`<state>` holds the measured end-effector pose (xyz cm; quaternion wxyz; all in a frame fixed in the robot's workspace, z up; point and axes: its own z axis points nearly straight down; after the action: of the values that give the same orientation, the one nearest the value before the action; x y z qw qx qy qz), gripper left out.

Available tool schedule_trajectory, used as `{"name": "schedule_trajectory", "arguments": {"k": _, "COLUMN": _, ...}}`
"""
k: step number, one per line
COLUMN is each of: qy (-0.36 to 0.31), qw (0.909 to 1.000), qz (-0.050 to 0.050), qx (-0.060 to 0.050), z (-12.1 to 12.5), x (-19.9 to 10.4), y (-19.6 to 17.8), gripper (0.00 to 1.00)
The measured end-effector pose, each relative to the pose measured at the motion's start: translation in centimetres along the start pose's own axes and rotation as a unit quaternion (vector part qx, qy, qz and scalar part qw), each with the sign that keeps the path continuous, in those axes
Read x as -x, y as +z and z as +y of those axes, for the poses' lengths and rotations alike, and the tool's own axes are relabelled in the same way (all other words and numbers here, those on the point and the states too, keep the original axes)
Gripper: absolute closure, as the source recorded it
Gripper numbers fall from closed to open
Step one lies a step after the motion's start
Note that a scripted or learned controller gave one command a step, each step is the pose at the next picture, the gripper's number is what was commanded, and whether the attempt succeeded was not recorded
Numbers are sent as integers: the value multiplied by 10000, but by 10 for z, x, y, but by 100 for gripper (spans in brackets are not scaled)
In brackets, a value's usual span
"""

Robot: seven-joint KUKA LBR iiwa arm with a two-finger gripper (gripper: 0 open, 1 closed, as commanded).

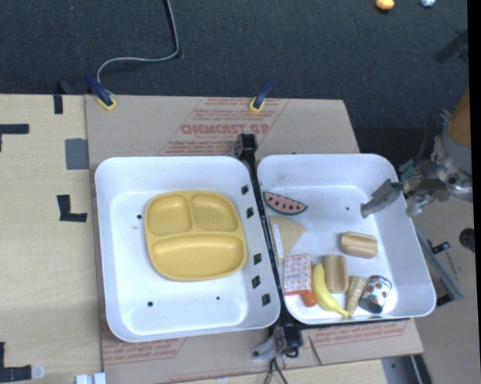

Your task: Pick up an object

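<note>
My two-finger gripper (385,196) hangs over the right rim of the right-hand shallow white bin (334,167), near its far right corner, reaching in from the right. I cannot tell whether it is released or clenched, and nothing shows between its tips.

The things to pick from lie in this bin. A red watermelon-slice toy (286,203) sits near the far left corner. A pale cream wedge (290,237) lies below it against the left wall, and a pink-and-white patterned packet (296,273) lies nearer the front. A tan bread-roll toy (358,244) rests toward the right wall. A yellow banana toy (326,291), a brown loaf-shaped piece (335,272) and a dark rounded object (376,294) cluster along the front edge.

The left-hand shallow white bin (120,231) holds a yellow three-compartment plastic plate (196,234) at its centre.
</note>
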<state>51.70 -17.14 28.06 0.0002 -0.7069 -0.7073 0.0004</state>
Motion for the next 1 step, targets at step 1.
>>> {"name": "schedule_trajectory", "arguments": {"k": 1, "qy": 6, "qw": 10000, "qz": 6, "qx": -6, "z": -12, "x": 13, "y": 184, "gripper": 0}}
